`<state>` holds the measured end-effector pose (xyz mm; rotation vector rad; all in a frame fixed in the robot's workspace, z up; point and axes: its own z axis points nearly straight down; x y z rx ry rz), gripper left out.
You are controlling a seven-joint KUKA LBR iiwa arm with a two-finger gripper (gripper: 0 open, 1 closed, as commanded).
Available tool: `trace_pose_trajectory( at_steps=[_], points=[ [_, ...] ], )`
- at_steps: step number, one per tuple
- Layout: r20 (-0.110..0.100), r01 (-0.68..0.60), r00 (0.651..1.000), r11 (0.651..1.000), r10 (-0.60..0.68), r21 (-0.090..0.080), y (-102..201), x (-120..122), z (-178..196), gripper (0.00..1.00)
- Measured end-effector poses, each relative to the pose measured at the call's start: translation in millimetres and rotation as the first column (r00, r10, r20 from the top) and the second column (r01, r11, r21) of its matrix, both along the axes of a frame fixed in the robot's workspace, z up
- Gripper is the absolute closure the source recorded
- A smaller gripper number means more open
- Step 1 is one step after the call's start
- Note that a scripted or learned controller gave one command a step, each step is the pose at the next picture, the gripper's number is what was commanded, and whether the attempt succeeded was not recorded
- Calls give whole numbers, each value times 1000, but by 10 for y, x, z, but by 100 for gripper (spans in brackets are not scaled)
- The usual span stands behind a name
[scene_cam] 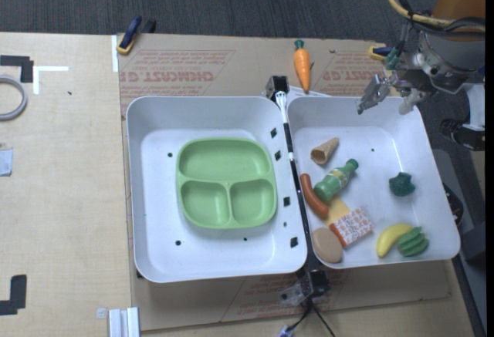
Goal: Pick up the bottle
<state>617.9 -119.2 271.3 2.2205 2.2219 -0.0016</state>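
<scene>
The bottle (336,180) is green and lies on its side in the right bin (432,166). It sits near the middle of that bin, with its cap pointing up and to the right. A hot dog (313,197) lies just beside it on the left, and a yellow cheese slice (337,210) pokes out just below it. A cone (325,149) sits a bit above it.

The end effector (390,90) is up by the top edge of the right bin, near the back corner. It is well apart from the bottle. Its two fingers look spread apart, and nothing is between them.

So the job has hardly begun, I think. The bottle is not yet picked up, and nothing is touching it. The arm would need to go over to the middle of the bin, come down on the bottle, close on it and lift.

That may be a bit tricky. The bottle is round and lying flat, so it could roll. The hot dog is so close that the fingers might bump it.

Other toys are in the right bin too: a broccoli (401,184), a banana (392,238), a red box (353,225) and a bun (327,244). The left bin (154,251) has a green tray (227,183) in it. A carrot (301,65) lies on the desk (54,197) behind the bins.
</scene>
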Motion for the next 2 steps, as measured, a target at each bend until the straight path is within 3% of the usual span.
trace_pose_trajectory(
  at_steps=[1,2],
  points=[
    [0,-2,1000,1000,2,-1,-4,4,94,100],
    [0,-299,954,954,299,0,-539,-884,450,100]
  ],
)
